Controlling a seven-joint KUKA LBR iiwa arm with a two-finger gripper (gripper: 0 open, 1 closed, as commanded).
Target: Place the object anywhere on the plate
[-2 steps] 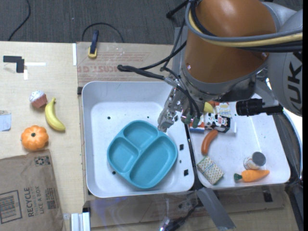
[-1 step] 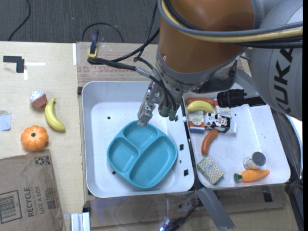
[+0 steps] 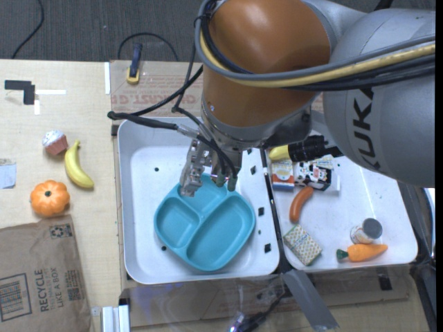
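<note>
Claw (image 3: 210,175) over the blue divided plate (image 3: 205,230), fingers spread, nothing between them!
The plate lies in the left bin (image 3: 138,206); a sausage (image 3: 300,203) and carrot (image 3: 365,252) wait in the right bin (image 3: 387,213).

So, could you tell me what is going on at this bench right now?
The grey KUKA arm with the orange band has its tool hanging open over the far edge of the blue three-compartment plastic plate in the left white bin. Nothing shows between the fingers, and the plate holds nothing yet. The candidates, among them an orange sausage-shaped toy and a toy carrot, lie in the right white bin.
</note>
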